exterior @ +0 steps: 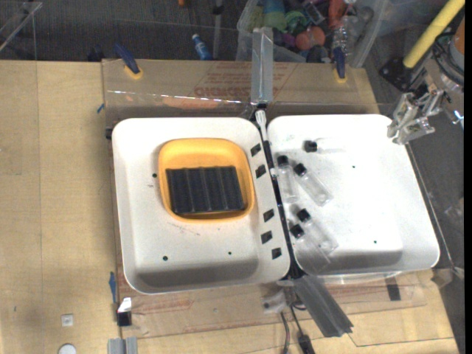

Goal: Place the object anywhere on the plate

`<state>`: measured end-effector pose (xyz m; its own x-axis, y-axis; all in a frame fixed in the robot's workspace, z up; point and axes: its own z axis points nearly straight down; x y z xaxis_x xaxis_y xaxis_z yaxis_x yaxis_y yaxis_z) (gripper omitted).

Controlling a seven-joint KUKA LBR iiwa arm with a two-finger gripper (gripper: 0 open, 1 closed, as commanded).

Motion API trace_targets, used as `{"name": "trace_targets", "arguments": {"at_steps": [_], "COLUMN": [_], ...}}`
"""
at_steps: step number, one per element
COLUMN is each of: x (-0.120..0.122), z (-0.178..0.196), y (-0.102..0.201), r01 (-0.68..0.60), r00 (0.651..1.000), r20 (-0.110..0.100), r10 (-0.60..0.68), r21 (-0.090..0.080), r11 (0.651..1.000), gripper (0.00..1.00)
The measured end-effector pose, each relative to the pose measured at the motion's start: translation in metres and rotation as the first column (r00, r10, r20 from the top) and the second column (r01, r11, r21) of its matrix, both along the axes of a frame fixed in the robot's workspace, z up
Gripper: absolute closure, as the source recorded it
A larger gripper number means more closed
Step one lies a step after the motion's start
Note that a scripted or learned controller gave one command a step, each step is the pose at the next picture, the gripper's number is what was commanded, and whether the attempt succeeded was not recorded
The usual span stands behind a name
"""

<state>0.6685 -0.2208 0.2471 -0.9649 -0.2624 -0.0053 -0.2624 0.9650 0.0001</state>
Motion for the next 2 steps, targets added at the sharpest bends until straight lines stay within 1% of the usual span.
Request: {"name": "trace_targets", "arguments": {"at_steps": [1, 2], "x": [0.0005, 0.0004], "z": [0.0287, 0.0286], "y": [-0.0006, -0.0008], "r01": [-0.268, -0.268], "r00": [0.963, 0.963], "r20": [0.007, 0.007], "r10": [0.268, 0.268], "r21": [-0.004, -0.004], "r11": [0.963, 0.963], "gripper": [1.0, 0.0]}}
